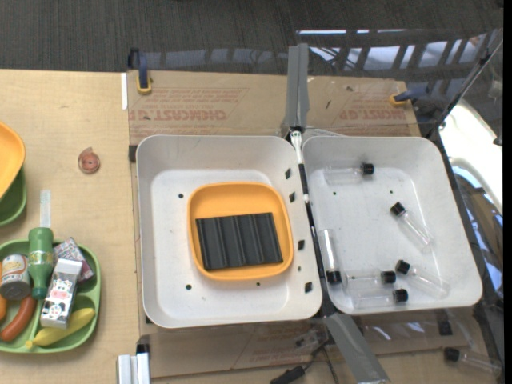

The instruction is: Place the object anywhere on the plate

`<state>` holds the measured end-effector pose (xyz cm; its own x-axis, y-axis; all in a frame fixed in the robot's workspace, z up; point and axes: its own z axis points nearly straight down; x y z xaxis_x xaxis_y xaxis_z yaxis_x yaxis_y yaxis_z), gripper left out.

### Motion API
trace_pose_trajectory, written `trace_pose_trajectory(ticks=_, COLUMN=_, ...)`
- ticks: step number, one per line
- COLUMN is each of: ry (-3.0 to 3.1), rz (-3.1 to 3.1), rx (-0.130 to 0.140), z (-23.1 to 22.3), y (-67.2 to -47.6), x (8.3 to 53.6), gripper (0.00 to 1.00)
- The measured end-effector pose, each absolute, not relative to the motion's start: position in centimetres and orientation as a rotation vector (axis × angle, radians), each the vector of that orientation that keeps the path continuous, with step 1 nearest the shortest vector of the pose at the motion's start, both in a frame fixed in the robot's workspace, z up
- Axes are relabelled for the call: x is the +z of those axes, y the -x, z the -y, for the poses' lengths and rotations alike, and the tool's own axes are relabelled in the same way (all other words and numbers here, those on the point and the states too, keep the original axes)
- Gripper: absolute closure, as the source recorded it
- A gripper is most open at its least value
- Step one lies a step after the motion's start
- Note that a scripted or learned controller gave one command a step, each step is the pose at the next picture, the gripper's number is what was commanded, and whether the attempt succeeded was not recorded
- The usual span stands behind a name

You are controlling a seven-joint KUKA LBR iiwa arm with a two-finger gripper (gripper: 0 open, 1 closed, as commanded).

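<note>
An orange plate lies in the middle of the left white bin. A dark ridged slab covers most of the plate's floor. Several clear vials with black caps lie scattered in the right white bin. One vial lies near the far wall, and another vial sits right of the middle. A third vial rests along the left wall. More vials cluster at the near side.
On the wooden table to the left, a green tray holds toy food and a green bottle. An orange bowl and a small pink disc lie farther back. Cardboard lies under the bins.
</note>
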<state>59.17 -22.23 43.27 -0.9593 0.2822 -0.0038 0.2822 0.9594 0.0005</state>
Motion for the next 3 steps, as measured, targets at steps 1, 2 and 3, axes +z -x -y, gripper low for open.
trace_pose_trajectory(ticks=1, ry=0.020, rz=-3.138, rx=0.000, z=22.2, y=-53.1, x=44.2, gripper=0.00)
trace_pose_trajectory(ticks=2, ry=0.413, rz=-3.112, rx=0.001, z=22.2, y=-48.8, x=39.1, gripper=0.00)
trace_pose_trajectory(ticks=3, ry=0.961, rz=-2.989, rx=0.001, z=22.1, y=-52.1, x=30.0, gripper=0.00)
